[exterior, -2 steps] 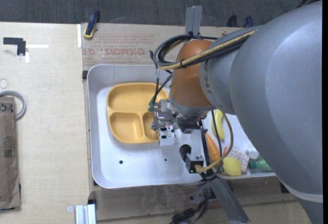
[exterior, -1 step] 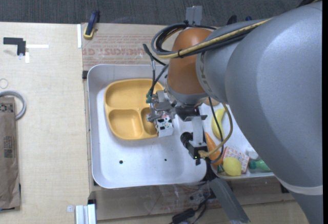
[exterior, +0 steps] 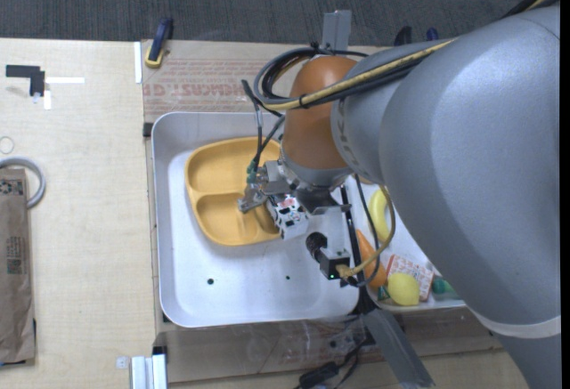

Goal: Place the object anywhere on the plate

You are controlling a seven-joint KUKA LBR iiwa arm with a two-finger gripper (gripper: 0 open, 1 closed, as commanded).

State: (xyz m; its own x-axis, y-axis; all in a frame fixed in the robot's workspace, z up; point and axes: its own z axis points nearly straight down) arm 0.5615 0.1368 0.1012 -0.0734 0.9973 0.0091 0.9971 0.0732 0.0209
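white bin, yellow plate upper left, gripper over plate's right edge

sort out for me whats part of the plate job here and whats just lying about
Part of the job:
- yellow divided plate in the left bin
- gripper, low over the plate's right edge

Just lying about:
- banana, lemon and an orange item in the right bin
- brown packet on the bench at far left
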